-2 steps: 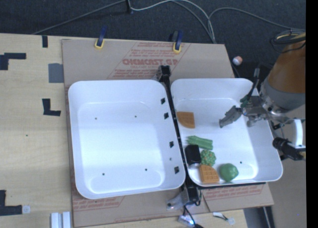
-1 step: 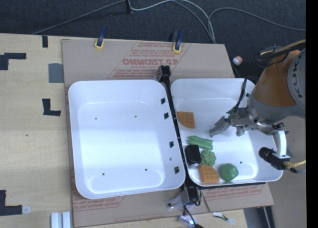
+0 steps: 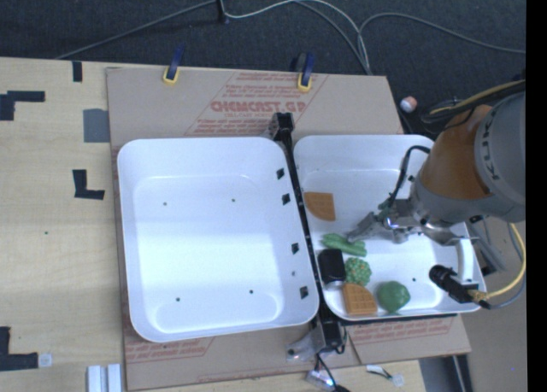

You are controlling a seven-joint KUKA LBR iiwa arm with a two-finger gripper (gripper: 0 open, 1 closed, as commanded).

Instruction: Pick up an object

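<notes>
Landmark: right bin (image 3: 363, 149). Near its front edge sit a waffle piece (image 3: 360, 300) and green ball (image 3: 393, 295), then a black block (image 3: 332, 266) and broccoli (image 3: 358, 272). Further back, a long green pod (image 3: 344, 245), axis running left-right, lies just left-front of the gripper (image 3: 366, 226); finger state cannot tell. Orange cracker (image 3: 320, 205) behind.
</notes>
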